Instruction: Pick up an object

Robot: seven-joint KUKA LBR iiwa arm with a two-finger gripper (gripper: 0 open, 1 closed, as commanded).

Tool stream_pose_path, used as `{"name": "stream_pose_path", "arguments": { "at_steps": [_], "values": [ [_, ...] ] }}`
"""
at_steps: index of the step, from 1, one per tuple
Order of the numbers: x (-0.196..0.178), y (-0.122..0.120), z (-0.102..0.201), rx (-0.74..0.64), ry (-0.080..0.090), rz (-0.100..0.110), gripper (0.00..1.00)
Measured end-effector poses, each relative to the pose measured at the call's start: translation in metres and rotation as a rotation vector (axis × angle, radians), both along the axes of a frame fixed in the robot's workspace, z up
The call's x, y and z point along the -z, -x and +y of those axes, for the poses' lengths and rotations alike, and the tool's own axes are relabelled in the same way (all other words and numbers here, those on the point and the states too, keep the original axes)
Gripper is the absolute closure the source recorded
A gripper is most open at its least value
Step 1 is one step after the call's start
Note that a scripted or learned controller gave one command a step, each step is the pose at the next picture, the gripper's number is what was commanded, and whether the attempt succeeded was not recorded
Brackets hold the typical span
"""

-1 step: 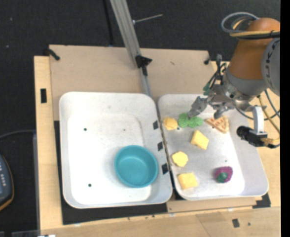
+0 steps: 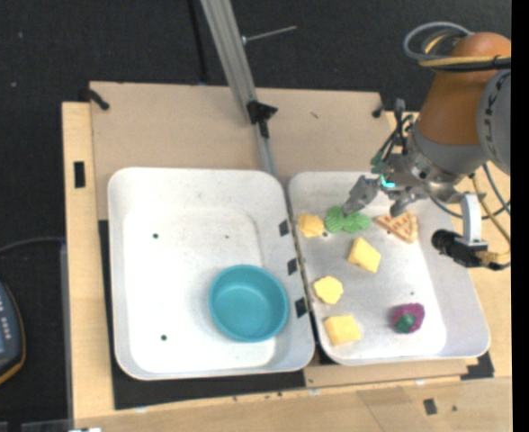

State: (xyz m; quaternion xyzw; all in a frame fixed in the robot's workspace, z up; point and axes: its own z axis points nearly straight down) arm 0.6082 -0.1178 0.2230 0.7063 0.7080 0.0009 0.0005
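In the camera view, the arm (image 2: 458, 97) reaches in from the upper right, its jaws (image 2: 379, 201) spread open over the top of the right bin (image 2: 458, 318), gripping nothing. Between the fingertips' reach lie a green object (image 2: 346, 220) and an orange wedge (image 2: 399, 227). Lower down sit yellow pieces (image 2: 364, 256) and a purple object (image 2: 408, 318). The left bin (image 2: 156, 214) carries a blue bowl (image 2: 248, 302).
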Motion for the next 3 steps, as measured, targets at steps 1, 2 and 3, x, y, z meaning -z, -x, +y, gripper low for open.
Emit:
{"name": "stream_pose_path", "arguments": {
  "at_steps": [1, 2, 3],
  "values": [
    [0.057, 0.005, 0.006, 0.003, 0.002, 0.005, 0.0],
    [0.11, 0.007, -0.004, 0.004, 0.004, -0.003, 0.0],
    [0.117, 0.003, -0.007, 0.005, 0.006, -0.009, 0.0]
  ]
}}
